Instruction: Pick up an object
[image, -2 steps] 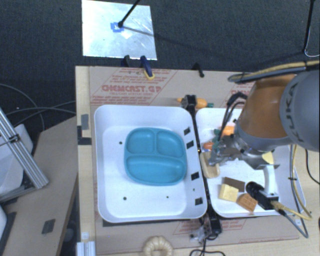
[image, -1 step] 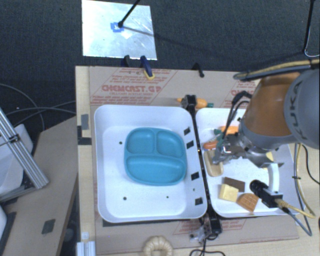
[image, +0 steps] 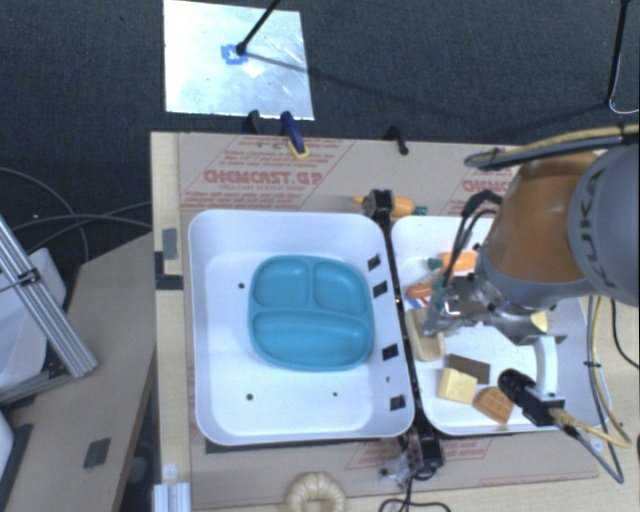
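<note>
Camera view from above has the arm (image: 545, 225), grey with a broad orange band, reaching in from the right over the right bin (image: 425, 235) and hiding much of that bin's middle and right side. The gripper (image: 442, 316) hangs low near the bin's left wall. The bulk of the wrist covers it, so I cannot tell whether the claw is apart or together, and nothing can be seen clamped in it.

The loose objects to pick from all lie in this right bin. A tan wedge (image: 428, 346) lies just on the near side of the gripper. Nearer again are a flat dark-brown bar (image: 468, 367), a pale yellow block (image: 457, 385) and, touching its right side, a rounded, browned, waffle-textured piece (image: 493, 404). On the far side of the gripper an orange piece (image: 456, 264) and a thin red piece (image: 419, 292) are partly hidden by the wrist and its cables.

The left bin (image: 215, 300) holds a smooth, matte blue divided plate (image: 310, 312) with three compartments and rounded corners. Small black clips (image: 381, 290) line the wall where the bins meet. Both bins are shallow glossy plastic on a cardboard sheet (image: 270, 175) printed in red. Another orange thing (image: 401, 207) lies on it just beyond the bins, and a blue-handled clamp (image: 293, 135) grips its far edge. A pale rope ring (image: 315, 492) lies at the near edge.
</note>
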